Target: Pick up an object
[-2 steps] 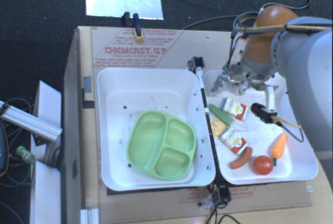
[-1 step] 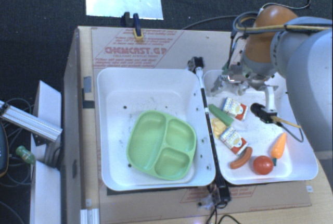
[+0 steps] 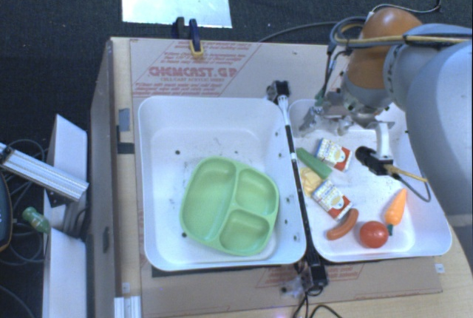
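Note:
My gripper (image 3: 323, 124) hangs over the back left part of the right bin (image 3: 429, 235), open, with nothing between its fingers. Just in front of it lies a small red and white carton (image 3: 334, 154), and a green vegetable (image 3: 313, 160) lies to that carton's left. Further forward are a yellow piece (image 3: 310, 180), a second carton (image 3: 330, 199), a sausage (image 3: 342, 224), a red tomato (image 3: 373, 234) and an orange carrot (image 3: 396, 206).
The left bin (image 3: 170, 132) holds a light green divided tray (image 3: 230, 205) toward its front. A black rail (image 3: 292, 154) runs between the two bins. The grey arm (image 3: 436, 87) covers the right bin's back right corner.

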`<state>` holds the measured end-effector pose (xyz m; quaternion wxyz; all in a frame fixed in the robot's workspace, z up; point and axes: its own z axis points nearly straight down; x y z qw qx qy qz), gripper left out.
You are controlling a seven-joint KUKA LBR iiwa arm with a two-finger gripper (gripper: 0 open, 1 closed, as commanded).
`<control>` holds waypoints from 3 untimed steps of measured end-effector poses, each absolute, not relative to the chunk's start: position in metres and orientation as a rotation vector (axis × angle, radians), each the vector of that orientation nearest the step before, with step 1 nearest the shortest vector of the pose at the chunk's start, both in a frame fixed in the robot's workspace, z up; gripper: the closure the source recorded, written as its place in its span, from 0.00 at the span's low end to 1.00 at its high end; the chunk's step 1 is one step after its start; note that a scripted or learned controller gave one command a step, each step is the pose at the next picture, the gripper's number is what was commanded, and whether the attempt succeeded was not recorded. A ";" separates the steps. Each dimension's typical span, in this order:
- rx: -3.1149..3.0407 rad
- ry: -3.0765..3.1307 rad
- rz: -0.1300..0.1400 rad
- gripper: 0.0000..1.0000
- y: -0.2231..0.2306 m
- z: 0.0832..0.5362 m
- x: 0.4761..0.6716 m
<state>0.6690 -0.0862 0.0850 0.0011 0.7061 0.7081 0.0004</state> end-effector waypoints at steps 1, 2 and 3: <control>2.217 2.222 0.001 0.00 -0.087 0.085 0.669; 2.216 2.224 0.001 0.00 -0.083 0.085 0.669; 2.217 2.222 0.001 0.00 -0.085 0.085 0.669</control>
